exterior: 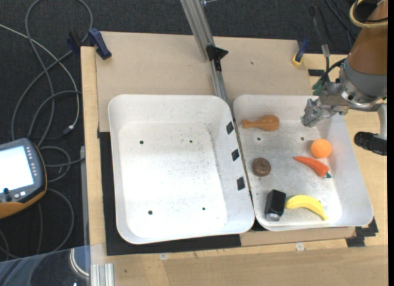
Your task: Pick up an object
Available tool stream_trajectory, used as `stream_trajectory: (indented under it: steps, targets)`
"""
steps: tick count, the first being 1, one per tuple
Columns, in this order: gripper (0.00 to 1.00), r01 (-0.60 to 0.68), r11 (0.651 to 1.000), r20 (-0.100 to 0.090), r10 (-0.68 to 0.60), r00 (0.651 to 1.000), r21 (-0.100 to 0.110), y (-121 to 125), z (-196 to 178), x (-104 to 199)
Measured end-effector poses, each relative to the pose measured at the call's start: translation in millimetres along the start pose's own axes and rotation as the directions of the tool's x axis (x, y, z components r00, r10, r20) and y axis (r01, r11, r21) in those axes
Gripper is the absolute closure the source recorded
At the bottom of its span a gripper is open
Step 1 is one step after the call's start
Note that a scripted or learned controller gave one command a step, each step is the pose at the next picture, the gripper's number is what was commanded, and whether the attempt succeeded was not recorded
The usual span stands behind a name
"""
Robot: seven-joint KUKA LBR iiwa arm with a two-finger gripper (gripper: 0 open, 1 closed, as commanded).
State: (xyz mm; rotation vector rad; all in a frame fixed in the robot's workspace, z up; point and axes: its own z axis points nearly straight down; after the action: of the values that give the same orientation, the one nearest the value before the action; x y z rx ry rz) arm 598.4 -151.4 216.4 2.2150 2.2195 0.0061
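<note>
Orange ball [321, 148] is sitting nearest the hand [311, 115], whose grip state cannot be told, so centring over it before descending seems wisest.

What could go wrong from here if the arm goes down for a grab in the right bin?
The gripper hangs over bare floor between the drumstick and the orange ball, so it may close on nothing. The ball is round and could roll off. The ball and the carrot lie close together, so reaching for one may nudge the other.

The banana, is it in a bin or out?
In. The banana lies inside the right bin, beside a black block.
</note>
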Motion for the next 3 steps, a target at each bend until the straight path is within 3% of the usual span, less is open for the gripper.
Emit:
stream_trajectory:
  steps: [1, 2, 3]
  targets:
    - [1.0, 0.0, 1.0, 0.0, 0.0, 1.0, 0.0, 2, -47, 0]
    - [1.0, 0.004, 1.0, -0.005, -0.004, 1.0, 0.009, -9, -46, 55]
    - [1.0, 0.005, 1.0, -0.005, -0.005, 1.0, 0.011, -2, -35, 109]
